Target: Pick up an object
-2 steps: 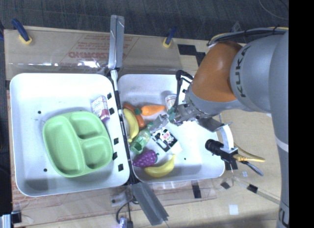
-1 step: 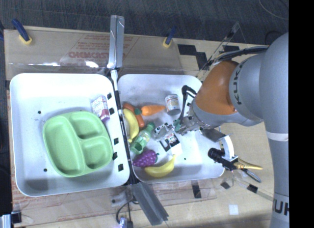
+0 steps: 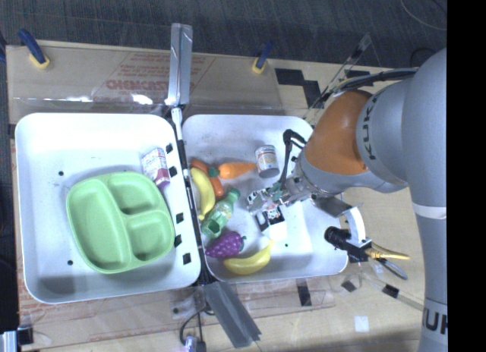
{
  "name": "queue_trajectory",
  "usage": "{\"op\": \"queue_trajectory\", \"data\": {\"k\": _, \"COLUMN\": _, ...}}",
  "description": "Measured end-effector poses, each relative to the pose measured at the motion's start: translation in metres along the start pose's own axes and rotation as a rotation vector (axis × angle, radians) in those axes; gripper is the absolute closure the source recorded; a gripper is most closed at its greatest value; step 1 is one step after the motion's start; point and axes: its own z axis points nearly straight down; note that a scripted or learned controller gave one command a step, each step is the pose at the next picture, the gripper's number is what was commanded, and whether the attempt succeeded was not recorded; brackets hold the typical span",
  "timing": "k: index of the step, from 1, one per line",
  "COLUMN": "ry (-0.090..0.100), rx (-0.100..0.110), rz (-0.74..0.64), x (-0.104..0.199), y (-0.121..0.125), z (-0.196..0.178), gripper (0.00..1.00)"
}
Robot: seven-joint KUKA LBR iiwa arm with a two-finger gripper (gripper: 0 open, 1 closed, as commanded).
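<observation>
While the hand (image 3: 266, 206) hangs in the right bin (image 3: 235, 138) near a green bottle (image 3: 218, 212), its grip is unclear.

- Right bin (image 3: 228, 127): the far stretch of its right wall is hidden beneath the arm (image 3: 395, 138).
- Arm: lower segment cut off at the picture's bottom edge, and the lettering there is cut short.
- Gripper (image 3: 267, 205): over the right bin's middle, its parts too small to tell apart.
- Can (image 3: 266, 161): near the right bin's far wall, label too small to read.
- Packet (image 3: 156, 165): at the right edge of the left bin (image 3: 34, 191), red-and-white print illegible.
- Orange item (image 3: 216, 185): by the right bin's left wall, partly under a banana (image 3: 201, 191). Kind cannot be told.
- Clear sheet (image 3: 144, 77): beyond the left bin's far edge, red print blurred.
</observation>
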Motion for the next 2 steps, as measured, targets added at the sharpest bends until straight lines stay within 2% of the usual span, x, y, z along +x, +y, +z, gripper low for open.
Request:
{"op": "queue_trajectory", "data": {"k": 1, "ry": 0.001, "rx": -0.002, "rz": 0.081, "x": 0.046, "y": 0.034, "z": -0.127, "gripper": 1.0}}
{"op": "queue_trajectory", "data": {"k": 2, "ry": 0.002, "rx": 0.004, "rz": 0.28, "x": 0.082, "y": -0.004, "z": -0.1, "gripper": 1.0}}
